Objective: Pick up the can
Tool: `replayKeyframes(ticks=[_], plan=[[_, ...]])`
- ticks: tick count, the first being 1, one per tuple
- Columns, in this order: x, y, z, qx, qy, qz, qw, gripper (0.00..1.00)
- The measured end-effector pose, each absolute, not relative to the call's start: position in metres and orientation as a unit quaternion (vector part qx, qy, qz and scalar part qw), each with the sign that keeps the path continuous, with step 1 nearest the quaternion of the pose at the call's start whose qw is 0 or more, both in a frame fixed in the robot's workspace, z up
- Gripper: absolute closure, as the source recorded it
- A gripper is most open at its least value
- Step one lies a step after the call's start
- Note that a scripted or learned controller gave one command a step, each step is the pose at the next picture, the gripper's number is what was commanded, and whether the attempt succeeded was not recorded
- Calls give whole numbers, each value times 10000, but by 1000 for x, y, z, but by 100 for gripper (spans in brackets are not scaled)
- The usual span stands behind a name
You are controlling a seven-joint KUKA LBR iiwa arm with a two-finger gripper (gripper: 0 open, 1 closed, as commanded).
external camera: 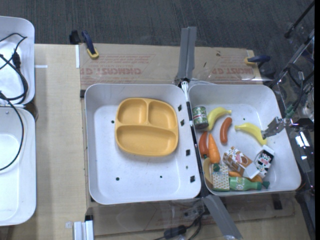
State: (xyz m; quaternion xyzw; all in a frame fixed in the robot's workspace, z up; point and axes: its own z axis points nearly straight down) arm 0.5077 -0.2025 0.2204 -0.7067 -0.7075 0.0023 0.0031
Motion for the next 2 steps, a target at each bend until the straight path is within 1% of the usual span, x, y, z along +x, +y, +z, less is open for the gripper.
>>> replayKeyframes(ticks=[1,2], plan=[[538,-119,88,-7057,-7085,19,23,0],[505,-143,140,-6141,-7892,12,22,0]])
